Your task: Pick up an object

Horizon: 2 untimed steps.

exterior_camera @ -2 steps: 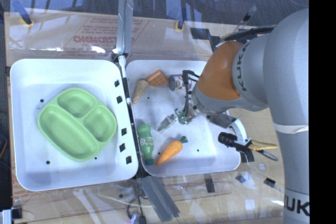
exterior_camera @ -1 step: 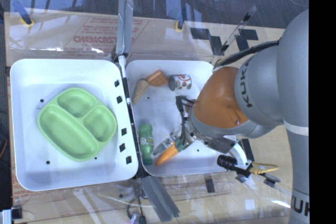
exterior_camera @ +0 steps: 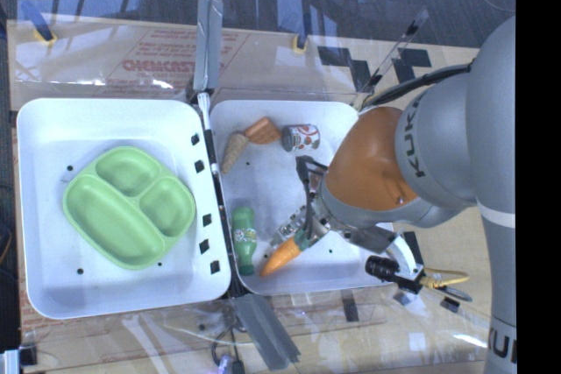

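Near the right bin's point(exterior_camera: 344, 280) front edge, the gripper point(exterior_camera: 301, 236) was clenched on a toy carrot point(exterior_camera: 282, 257), just beside a green bottle point(exterior_camera: 243, 234).

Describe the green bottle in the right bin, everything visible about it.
The green bottle lies on its side on the floor of the right bin, close to that bin's left wall. It looks like plastic, bright green, with a pale label around its middle. Its long axis runs roughly parallel to the wall. An orange carrot-shaped toy lies just right of its lower end; contact is unclear.
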### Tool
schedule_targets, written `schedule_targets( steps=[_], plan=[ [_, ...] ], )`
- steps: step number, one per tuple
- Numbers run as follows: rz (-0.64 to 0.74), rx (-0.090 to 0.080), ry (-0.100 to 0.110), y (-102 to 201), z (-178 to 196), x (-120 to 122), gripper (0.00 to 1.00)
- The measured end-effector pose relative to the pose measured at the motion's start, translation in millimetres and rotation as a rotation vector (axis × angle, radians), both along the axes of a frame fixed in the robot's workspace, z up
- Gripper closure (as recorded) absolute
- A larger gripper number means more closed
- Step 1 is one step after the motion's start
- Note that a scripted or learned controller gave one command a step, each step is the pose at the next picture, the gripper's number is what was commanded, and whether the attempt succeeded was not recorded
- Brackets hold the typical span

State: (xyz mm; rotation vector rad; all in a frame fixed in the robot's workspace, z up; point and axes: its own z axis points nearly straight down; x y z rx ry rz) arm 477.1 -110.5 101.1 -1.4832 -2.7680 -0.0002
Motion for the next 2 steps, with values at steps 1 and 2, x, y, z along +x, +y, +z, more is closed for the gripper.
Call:
schedule_targets(
  steps=[1,2],
  plan=[
    [-0.146,-0.001,0.0,-10.7,-9.5,97.4,1.0],
    [-0.146,-0.001,0.001,-10.4,-9.6,97.4,0.0]
  ],
)
